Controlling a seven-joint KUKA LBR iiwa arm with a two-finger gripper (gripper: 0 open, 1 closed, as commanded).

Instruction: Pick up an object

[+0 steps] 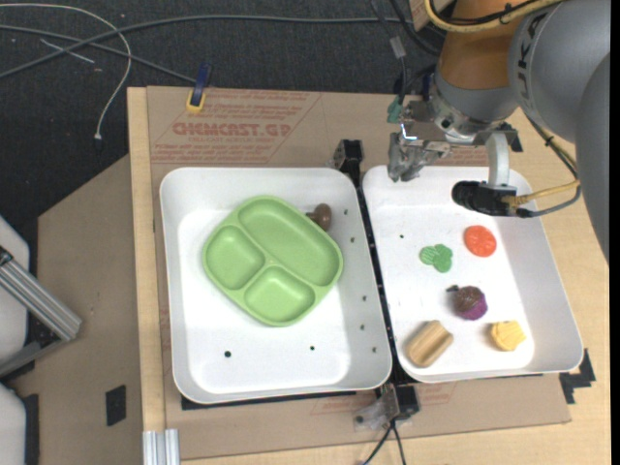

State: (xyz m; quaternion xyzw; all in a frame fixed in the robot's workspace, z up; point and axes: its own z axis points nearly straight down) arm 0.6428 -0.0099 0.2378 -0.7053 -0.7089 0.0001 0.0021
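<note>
The right bin [542, 356] holds a green broccoli-like piece [437, 256], an orange-red round piece [480, 241], a dark purple piece [470, 301], a yellow piece [507, 334] and a tan bread-like piece [428, 343]. My gripper [408, 163] hangs over the far left corner of this bin, well above and behind those objects, with nothing visible between its fingers. In the left bin [194, 356] lies a green divided plate [273, 259], and a small brown object [321, 217] rests at the plate's far right edge.
The grey arm with its orange band [494, 8] fills the upper right. A black clamp [348, 153] sits at the far end of the wall between the bins. A blue clip [201, 85] lies on the cardboard behind the left bin.
</note>
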